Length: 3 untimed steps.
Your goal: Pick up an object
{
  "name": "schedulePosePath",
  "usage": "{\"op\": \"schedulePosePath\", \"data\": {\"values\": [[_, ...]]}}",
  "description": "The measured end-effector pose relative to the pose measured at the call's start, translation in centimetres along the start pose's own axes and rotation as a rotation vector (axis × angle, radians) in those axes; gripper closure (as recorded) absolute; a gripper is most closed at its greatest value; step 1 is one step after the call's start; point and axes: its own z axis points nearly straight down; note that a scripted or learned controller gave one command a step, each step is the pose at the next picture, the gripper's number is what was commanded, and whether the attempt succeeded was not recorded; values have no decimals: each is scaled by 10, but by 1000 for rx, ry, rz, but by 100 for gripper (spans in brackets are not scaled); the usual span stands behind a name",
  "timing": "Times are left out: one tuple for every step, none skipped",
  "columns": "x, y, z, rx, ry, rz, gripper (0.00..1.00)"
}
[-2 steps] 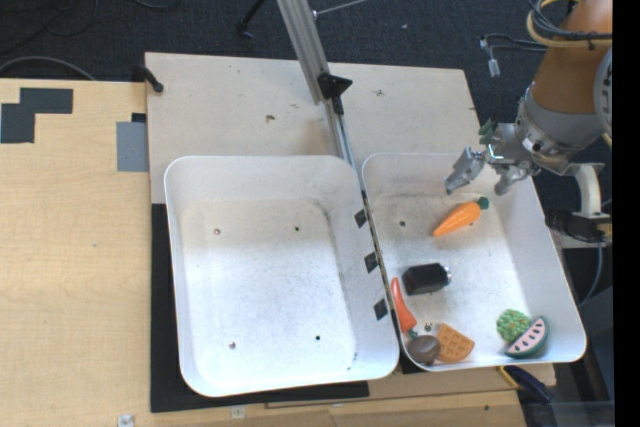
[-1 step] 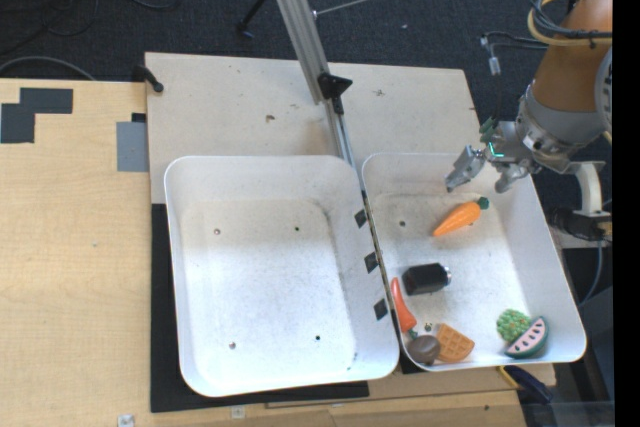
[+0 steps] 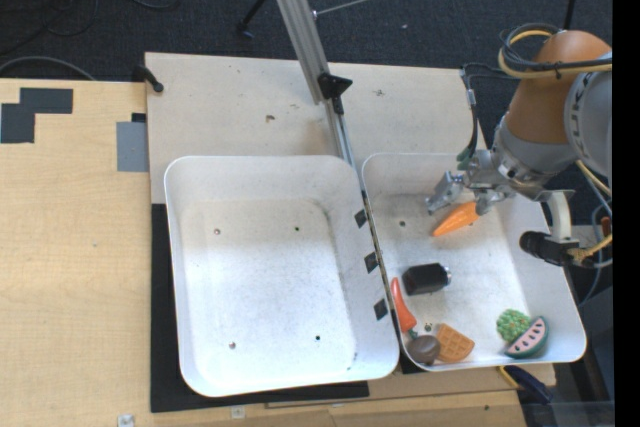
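Nearest the bottom edge of the frame, the right bin holds a cluster along its lower rim: a watermelon slice beside a green bumpy piece at lower right, and a waffle-like orange piece next to a small brown round thing and a thin red item against the divider. A little higher, mid-bin, lies a black block on its own. Above that, the gripper appears clamped on an orange carrot-shaped toy, which sits tilted between and just below the fingers in the upper part of the right bin, apparently raised off the floor. The left bin fills the centre left. To finish well, I judge the arm should rise straight and slowly, since the hold looks shallow and near the toy's end, so a jerk or sideways swing could shake it loose.
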Motion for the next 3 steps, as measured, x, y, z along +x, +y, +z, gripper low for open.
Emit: {"op": "schedulePosePath", "data": {"values": [[-3, 6, 42, -26, -12, 0, 0], [-3, 6, 30, -27, -10, 3, 100], [-3, 2, -32, -13, -3, 2, 100]]}}
